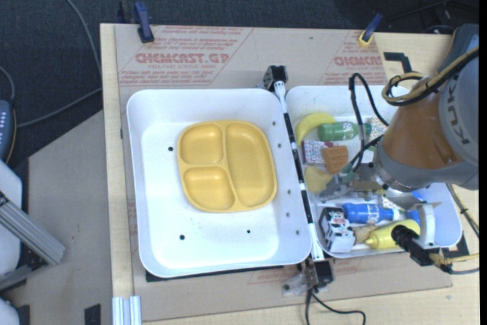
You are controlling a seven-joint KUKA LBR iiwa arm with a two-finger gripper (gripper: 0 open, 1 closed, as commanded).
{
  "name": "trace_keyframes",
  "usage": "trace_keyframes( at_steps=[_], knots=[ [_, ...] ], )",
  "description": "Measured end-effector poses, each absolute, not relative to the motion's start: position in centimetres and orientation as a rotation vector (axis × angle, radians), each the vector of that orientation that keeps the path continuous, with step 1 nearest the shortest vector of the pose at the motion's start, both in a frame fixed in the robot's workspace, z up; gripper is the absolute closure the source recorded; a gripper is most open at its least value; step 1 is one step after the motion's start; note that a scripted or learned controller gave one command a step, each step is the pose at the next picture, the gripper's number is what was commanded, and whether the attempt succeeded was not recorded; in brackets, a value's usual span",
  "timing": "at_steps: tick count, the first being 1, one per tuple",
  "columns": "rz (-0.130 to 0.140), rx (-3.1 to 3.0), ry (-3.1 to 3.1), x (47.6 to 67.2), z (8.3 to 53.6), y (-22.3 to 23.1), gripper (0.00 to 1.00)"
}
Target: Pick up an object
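Note:
The right bin (304, 97) holds a heap of small objects. A yellow banana-shaped piece (310, 124) and a green bottle (338, 132) lie at its far side, with a printed snack packet (319, 154) just below them. Toward the front lie a blue bottle (364, 212), a yellow object (384, 237) and a black-and-white item (336, 227). My gripper (351, 180) hangs low over the middle of this heap, between the packet and the blue bottle. The grey wrist (407, 179) and orange band (418, 129) cover the bin's right half.
The left bin (152, 179) carries a yellow divided plate (227, 165) near its centre. A black divider rail (293, 156) runs between the two bins. Black cables (364, 99) loop off the arm above the right bin's far edge.

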State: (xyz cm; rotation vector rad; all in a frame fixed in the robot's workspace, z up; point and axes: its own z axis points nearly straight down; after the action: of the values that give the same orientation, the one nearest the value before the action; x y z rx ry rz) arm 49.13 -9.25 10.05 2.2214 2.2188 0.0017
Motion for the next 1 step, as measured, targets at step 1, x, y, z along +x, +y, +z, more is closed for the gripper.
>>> trace_keyframes(
  at_steps=[1],
  knots=[
    [0.002,2.22,2.22,52.92,8.53,-9.79,0.0]
  ],
)
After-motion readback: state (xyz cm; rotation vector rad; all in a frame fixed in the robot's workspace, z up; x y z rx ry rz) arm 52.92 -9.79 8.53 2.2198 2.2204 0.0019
